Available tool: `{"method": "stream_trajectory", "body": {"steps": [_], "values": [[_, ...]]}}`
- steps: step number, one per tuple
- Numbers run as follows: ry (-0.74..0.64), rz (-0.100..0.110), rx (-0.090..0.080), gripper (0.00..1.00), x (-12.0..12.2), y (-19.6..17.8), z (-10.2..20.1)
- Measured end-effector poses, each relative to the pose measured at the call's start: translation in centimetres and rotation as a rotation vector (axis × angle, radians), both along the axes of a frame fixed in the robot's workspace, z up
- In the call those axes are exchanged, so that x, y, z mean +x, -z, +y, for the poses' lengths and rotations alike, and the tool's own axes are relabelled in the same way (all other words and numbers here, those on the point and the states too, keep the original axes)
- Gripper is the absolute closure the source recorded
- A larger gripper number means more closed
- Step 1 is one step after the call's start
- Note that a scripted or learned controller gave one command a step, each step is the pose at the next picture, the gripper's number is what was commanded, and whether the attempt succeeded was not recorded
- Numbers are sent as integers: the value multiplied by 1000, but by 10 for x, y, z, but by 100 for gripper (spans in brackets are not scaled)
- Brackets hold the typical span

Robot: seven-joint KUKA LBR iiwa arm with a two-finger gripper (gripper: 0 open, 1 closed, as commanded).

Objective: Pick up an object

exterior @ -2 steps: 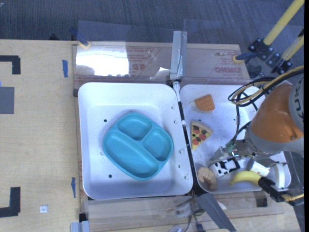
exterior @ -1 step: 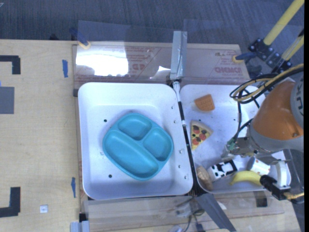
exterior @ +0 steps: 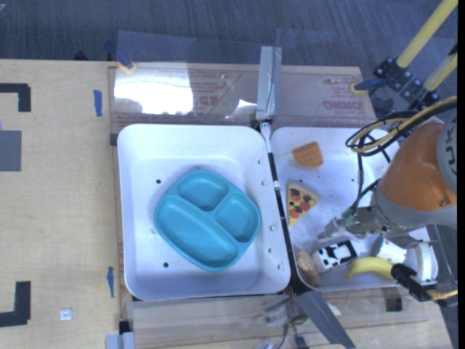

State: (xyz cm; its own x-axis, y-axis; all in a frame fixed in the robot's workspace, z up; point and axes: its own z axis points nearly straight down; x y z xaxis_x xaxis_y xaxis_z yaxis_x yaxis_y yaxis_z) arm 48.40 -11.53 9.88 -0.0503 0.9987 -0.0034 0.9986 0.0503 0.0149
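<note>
In the right bin [exterior: 334, 140] lie an orange square biscuit [exterior: 307, 154], a pizza slice [exterior: 298, 201], a black-and-white toy [exterior: 335, 255], a yellow banana [exterior: 370, 267] and a brownish lump [exterior: 307, 267] in the near left corner. My gripper [exterior: 340, 227] hangs over the bin's near half, just above the black-and-white toy and right of the pizza slice. The grey arm with its orange band [exterior: 414, 177] comes in from the right and hides the bin's right side. I see nothing held in the gripper.
The left bin [exterior: 138, 158] holds a teal divided plate [exterior: 207, 217]. A central divider wall [exterior: 275, 187] separates the bins. Cables [exterior: 378, 133] loop above the wrist, and yellow bars [exterior: 429, 27] stand at the top right.
</note>
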Motion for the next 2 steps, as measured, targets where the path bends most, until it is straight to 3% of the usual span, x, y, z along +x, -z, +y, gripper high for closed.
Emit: {"method": "stream_trajectory", "body": {"steps": [1, 2], "values": [[163, 10, 3, 0, 42, 11, 18], [10, 6, 2, 0, -2, 11, 7]]}}
